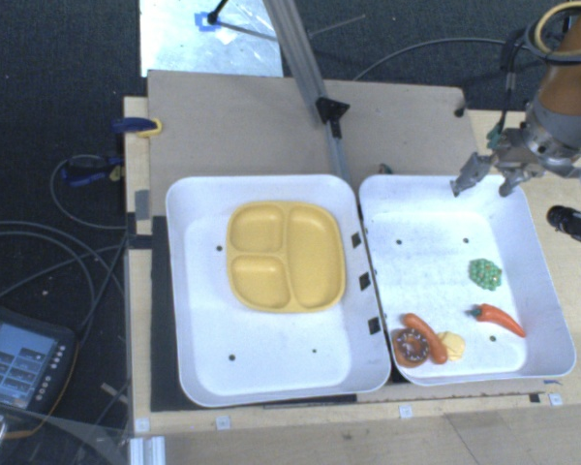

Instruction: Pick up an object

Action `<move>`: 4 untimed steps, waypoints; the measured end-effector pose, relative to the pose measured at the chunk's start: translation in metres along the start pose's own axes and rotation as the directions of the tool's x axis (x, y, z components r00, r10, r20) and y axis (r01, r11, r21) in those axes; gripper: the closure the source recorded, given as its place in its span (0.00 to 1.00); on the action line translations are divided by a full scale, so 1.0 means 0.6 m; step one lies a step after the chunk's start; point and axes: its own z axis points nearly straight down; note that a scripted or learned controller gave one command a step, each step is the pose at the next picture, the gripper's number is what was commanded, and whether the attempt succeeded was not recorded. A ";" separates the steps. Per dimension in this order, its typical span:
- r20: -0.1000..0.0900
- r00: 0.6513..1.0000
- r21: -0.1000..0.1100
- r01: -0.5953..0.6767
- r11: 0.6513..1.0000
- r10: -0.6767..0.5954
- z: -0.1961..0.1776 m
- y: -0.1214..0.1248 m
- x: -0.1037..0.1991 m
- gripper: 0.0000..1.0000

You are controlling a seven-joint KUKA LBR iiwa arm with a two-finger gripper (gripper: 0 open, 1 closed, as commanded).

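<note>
1. The end effector [486, 184] is hanging over the far rim of the right bin [436, 250], its two fingers [467, 176] spread apart with nothing sitting between them.
2. The arm [568, 85], grey with an orange band, is reaching in from the right, above the far right corner of the right bin.
3. A green knobbly object [484, 274] is lying on the right bin's floor toward its right wall, well apart from the end effector.
4. An orange carrot-like object [499, 319] is lying nearer than the green one, close to the right bin's near right corner.
5. A brown doughnut [410, 347], a red sausage-shaped object [425, 335] and a small pale yellow piece [452, 344] are clustering together at the right bin's near edge; the sausage is touching both others.
6. The left bin [203, 356] is sitting just beside the right bin, their inner walls meeting.
7. A yellow divided plate [285, 257] with three compartments is resting in the left bin, toward its far side.
8. Both bins are sitting on the tan worktop [232, 124].
</note>
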 end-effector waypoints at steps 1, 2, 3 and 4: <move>-0.001 1.000 0.002 -0.001 1.000 0.001 0.105 -0.002 -0.001 0.00; -0.001 1.000 0.002 -0.001 1.000 0.001 0.192 -0.003 -0.001 0.00; 0.000 1.000 -0.006 0.000 1.000 0.000 0.167 0.001 -0.001 1.00; 0.001 1.000 -0.011 0.006 1.000 -0.006 0.063 0.017 0.006 1.00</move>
